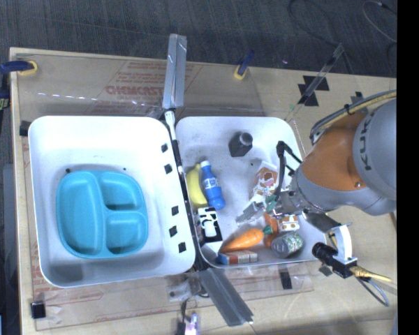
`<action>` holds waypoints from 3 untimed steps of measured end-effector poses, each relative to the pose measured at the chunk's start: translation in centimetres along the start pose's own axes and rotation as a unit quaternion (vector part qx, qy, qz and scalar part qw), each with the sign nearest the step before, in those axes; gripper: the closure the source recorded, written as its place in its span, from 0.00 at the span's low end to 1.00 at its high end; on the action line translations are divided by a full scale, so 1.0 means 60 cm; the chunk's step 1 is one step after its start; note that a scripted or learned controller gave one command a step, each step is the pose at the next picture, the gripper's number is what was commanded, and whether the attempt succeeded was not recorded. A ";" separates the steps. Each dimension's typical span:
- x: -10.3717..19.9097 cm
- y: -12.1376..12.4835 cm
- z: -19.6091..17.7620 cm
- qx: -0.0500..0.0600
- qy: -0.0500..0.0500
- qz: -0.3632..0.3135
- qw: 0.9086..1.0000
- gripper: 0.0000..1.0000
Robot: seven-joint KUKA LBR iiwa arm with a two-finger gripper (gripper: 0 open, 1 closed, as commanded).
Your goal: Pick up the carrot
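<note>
The orange carrot (pixel 243 240) lies on its side near the front wall of the right bin (pixel 216 132), its green top pointing right. My gripper (pixel 272 209) hangs low over the clutter just above and right of the carrot's leafy end. It sits among a few small packets, and what it touches is unclear. The grey arm with its orange band (pixel 335 165) reaches in over the bin's right rim.
The right bin also holds a blue bottle (pixel 211 185), a yellow piece (pixel 195 185), a black cup (pixel 241 144), a black-and-white item (pixel 209 223), a round grey-green object (pixel 288 243) and a thin tube (pixel 237 257). A light-blue divided tray (pixel 103 211) lies in the left bin (pixel 49 135).
</note>
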State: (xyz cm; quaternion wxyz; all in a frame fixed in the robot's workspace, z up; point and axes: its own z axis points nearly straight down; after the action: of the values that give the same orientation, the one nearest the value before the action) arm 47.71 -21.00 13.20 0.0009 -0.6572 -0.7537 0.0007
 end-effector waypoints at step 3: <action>0.046 0.005 0.067 0.000 0.000 -0.113 0.994 0.00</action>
State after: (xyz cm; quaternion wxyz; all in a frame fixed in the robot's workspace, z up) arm 47.61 -18.19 9.16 0.0006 -0.5677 -0.8232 0.0006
